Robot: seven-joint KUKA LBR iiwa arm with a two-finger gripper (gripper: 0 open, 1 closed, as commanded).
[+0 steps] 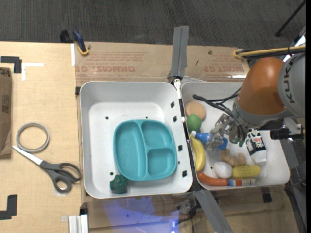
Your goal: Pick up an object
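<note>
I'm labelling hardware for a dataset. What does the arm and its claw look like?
The arm is grey with a bulbous orange band and dark "KU" lettering on its casing. Black cables loop out near the wrist. The claw is a small metallic assembly with thin fingers.

This is a robot lab or test workshop. Left of the claw [224,130] sit two white bins [92,130] on a plywood bench [39,188] padded with cardboard [126,64]. Far left lie scissors [51,169] and a roll of tape [32,136]. Beyond is grey carpet [146,8].
</note>
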